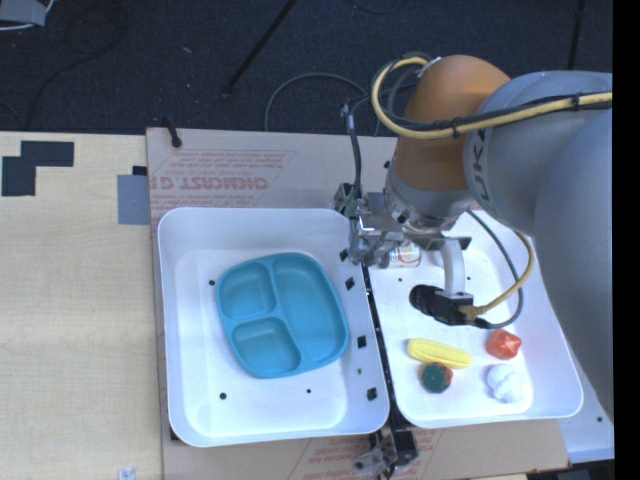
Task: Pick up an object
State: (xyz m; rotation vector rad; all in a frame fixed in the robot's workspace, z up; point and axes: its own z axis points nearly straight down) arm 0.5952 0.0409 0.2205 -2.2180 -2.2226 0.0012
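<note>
Can't tell my fingers' state. Hovering at right bin's top edge. Should drop straight over corn, centred.

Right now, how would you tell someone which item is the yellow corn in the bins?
Start at the right-hand white bin, the one the grey arm reaches over. Along its near edge sits a cluster of small toys; the yellow corn cob is the long one lying flat at the cluster's left. Its neighbours are rounder: a dark green ball just below it, a red piece and a white piece to its right.
</note>
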